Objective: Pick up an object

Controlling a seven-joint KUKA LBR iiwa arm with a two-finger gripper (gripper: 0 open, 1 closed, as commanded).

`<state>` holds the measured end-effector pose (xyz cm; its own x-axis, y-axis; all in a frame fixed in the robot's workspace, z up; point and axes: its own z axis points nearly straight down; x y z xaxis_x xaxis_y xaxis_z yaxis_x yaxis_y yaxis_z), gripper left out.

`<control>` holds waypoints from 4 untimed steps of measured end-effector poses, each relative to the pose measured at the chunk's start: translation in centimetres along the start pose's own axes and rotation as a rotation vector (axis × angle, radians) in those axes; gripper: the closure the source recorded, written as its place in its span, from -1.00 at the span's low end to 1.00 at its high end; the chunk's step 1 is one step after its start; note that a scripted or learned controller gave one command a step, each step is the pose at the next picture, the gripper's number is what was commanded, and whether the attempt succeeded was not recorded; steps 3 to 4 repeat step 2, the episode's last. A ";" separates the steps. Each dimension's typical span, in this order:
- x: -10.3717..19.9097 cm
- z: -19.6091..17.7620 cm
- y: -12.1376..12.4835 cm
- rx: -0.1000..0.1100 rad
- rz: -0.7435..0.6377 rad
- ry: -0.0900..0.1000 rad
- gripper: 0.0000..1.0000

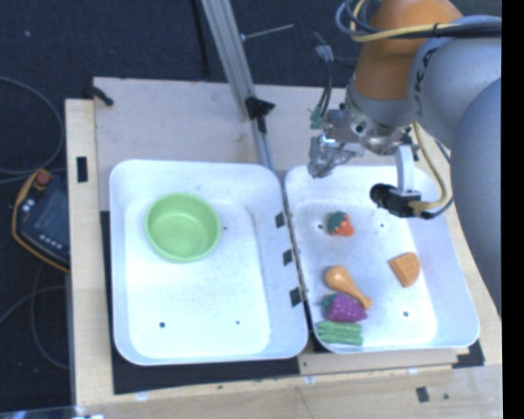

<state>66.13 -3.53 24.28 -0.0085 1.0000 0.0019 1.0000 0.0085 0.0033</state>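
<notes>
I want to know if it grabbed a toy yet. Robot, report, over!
Gripper above right bin's far-left corner, nothing seen in it. Toys untouched: strawberry nearest, then drumstick, grapes. Nothing blocking the strawberry.

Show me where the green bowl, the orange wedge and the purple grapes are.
green bowl (183, 226), camera view, middle of its inside
orange wedge (405, 269), camera view, middle of its top face
purple grapes (343, 307), camera view, middle of the bunch

Light tan wooden desk (170, 116) carries two shallow white plastic bins side by side: left bin (244, 321), right bin (445, 317). Grey metal pole (231, 55) slants up from between bins at their far edge. Orange-and-black handheld controller (42, 218) lies on dark floor (87, 24), left of desk.
</notes>
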 end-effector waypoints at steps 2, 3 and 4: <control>11.1 -0.2 2.0 0.002 0.001 -0.002 1.00; 11.1 -0.2 2.0 0.002 0.001 -0.002 1.00; 11.1 -0.2 2.0 0.002 0.001 -0.002 1.00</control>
